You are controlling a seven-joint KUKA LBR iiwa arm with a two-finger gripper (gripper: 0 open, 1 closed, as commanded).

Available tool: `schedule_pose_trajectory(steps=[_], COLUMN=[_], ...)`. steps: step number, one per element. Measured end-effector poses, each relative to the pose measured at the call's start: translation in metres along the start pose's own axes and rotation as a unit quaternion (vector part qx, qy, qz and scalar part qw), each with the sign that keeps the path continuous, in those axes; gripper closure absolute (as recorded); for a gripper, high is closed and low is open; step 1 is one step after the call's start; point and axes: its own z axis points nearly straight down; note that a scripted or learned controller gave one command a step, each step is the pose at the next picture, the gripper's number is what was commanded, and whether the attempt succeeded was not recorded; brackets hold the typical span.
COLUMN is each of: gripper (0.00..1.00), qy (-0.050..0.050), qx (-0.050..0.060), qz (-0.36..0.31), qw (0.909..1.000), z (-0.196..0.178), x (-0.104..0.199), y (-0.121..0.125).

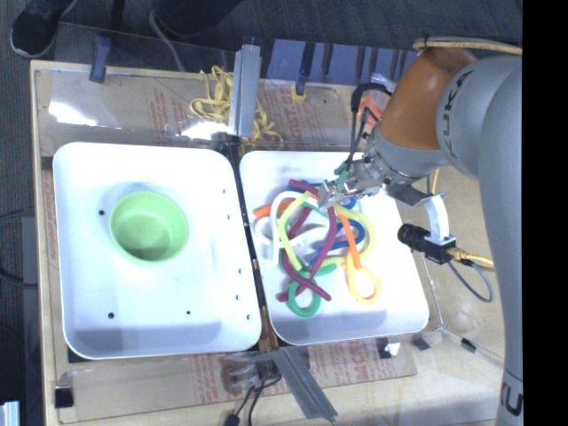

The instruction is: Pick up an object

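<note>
Bins stand side by side on the pale surface (142,382), their inner edges touching along the middle. The left bin (80,327) holds a single green bowl (149,226), upright with its mouth up, lying in the left half and clear of every wall. The right bin (401,313) holds a tangle of coloured loops (311,242) heaped across its middle, the strands crossing over and under one another. A short orange piece (264,211) lies at the tangle's left edge near the dividing wall, a yellow-green strand (291,224) curves through the heap, a purple strand (308,284) runs low across it, and a green ring (304,303) lies at the near side. Further right a blue loop (357,229) and an orange strand (354,254) overlap, with a yellow loop (362,284) at the lower right. The pincer (334,193) is down at the tangle's upper right, right against the top strands; I cannot tell whether it is open or closed, nor whether any strand is caught in it. The arm (426,114) reaches in over the right bin's far right corner. Behind the bins, beyond their shared edge, a loose bunch of yellow bands (217,105) lies on the surface beside an upright grey post (247,74).
</note>
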Motion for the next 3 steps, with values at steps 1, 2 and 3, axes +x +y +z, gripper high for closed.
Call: schedule_pose_trajectory(steps=[1,2,3], gripper=[1.0,1.0,1.0], qy=[0.0,0.0,0.0], qx=[0.0,0.0,0.0], qz=[-0.088,-0.078,-0.206], qw=[0.9961,0.997,0.9785], z=[-0.012,-0.088,-0.046], x=[-0.011,0.008,0.019], y=[0.073,0.076,0.079])
